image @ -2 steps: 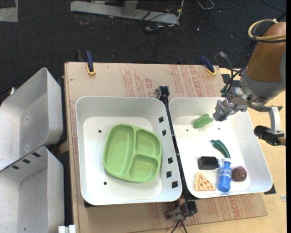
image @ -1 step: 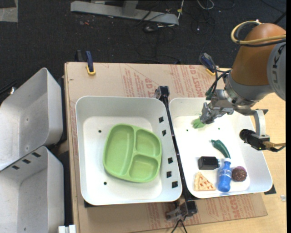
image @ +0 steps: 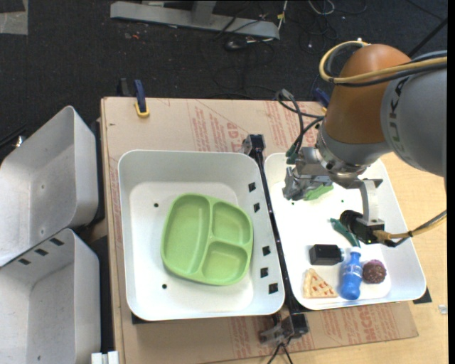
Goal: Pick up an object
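Pincer (image: 302, 186) grips green object (image: 318, 190); black box (image: 325, 254), blue bottle (image: 350, 276) near; pincer state: clamped.

Dark speckled floor (image: 64, 50) across the top and left, strewn with black cables (image: 320, 21) and crossed by a flat grey metal bar (image: 192, 18). Brown cardboard sheet (image: 206, 121) with faded red print laid over the bench top, held at its far left corner by a yellow-handled clamp (image: 141, 99), with bare pale wood (image: 419, 206) showing at the right. Two spare white trays (image: 43, 178) stacked off the left side, tilted, under even overhead light with soft shadows.
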Controlling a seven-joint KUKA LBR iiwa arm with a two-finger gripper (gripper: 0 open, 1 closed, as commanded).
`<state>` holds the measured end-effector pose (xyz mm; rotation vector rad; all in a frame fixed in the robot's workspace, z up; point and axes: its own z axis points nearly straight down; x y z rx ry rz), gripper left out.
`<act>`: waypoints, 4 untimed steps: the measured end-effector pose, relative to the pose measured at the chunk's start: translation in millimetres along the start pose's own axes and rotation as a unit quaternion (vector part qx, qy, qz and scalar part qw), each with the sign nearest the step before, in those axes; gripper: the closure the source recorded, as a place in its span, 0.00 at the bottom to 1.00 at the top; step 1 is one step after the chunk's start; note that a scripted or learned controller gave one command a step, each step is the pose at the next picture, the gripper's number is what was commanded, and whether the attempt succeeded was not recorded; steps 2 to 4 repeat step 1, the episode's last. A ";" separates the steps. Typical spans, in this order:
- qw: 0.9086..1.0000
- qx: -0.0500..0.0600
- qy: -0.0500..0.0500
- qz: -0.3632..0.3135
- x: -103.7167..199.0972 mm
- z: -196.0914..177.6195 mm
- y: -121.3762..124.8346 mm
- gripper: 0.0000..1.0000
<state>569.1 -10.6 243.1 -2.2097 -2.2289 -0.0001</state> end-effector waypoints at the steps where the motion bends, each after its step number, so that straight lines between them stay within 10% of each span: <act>1: 1.000 0.000 0.000 0.001 47.0 12.1 -10.6 1.00; 4: 1.000 0.000 0.000 0.001 47.0 12.1 -10.6 1.00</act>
